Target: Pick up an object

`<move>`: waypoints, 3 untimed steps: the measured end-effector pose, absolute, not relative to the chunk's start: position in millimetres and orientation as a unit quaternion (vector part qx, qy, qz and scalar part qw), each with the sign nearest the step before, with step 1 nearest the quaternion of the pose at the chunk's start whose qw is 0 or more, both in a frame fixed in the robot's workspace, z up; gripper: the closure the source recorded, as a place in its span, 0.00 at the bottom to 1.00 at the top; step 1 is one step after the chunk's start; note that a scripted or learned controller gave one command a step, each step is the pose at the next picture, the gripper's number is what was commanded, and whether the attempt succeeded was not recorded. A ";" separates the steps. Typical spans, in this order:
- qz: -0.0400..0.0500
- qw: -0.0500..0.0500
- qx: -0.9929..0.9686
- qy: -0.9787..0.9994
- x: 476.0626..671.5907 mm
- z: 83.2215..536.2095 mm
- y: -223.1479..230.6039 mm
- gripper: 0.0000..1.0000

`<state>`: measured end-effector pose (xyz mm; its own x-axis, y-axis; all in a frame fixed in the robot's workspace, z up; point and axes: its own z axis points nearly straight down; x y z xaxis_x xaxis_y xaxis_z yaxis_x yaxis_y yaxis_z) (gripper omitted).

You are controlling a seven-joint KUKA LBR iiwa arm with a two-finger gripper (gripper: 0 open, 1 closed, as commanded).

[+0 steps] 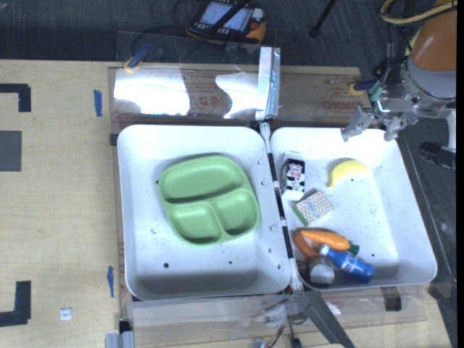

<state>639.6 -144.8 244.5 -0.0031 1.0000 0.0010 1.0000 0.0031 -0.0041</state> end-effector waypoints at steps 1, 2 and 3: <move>0.001 0.001 -0.680 -0.733 625.6 138.8 -176.1 0.00; -0.001 -0.001 -0.633 -0.774 630.7 85.1 -150.4 0.00; 0.000 -0.001 -0.631 -0.776 652.4 84.0 -192.6 0.00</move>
